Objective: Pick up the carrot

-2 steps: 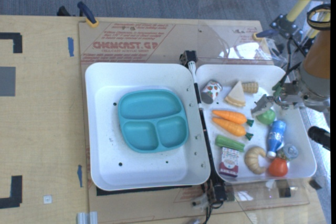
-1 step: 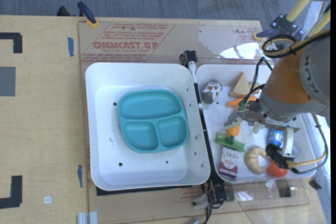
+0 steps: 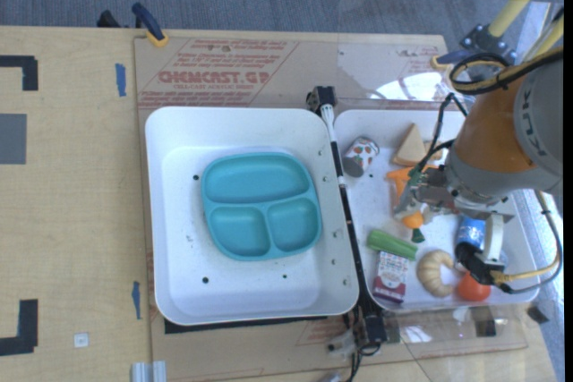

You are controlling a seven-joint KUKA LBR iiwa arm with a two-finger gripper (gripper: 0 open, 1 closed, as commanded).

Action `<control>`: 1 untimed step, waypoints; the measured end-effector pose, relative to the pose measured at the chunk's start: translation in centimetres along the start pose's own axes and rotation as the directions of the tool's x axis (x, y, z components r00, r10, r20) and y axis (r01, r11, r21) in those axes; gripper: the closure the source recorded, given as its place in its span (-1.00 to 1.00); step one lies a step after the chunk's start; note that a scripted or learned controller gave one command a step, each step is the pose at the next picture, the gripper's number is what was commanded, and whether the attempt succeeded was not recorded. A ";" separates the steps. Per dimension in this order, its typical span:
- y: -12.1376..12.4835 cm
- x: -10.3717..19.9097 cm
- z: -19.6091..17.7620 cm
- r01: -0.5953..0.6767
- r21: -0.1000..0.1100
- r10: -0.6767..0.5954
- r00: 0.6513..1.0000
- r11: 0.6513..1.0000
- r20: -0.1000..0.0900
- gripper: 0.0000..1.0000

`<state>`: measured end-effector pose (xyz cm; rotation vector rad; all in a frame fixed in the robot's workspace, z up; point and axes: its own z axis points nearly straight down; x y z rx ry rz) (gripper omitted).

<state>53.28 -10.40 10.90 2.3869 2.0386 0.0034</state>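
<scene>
Arm (image 3: 501, 139) over carrot (image 3: 409, 219), orientation hidden; hand (image 3: 416, 197) grip state unclear.

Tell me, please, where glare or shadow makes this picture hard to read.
In the camera view, bright glare washes out the clear sheet behind the right bin; the arm casts shade over the carrot; the left bin and teal tray are evenly lit and sharp.

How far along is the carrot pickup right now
Done: the gripper is down in the right bin, right at the carrot. In hand: nothing clearly; I can't tell whether it grips it. Left: a secure grasp and lifting the carrot clear of the bin.
</scene>
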 end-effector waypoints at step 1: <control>-4.6 7.4 -10.3 -0.152 0.001 0.152 0.988 0.988 -0.004 1.00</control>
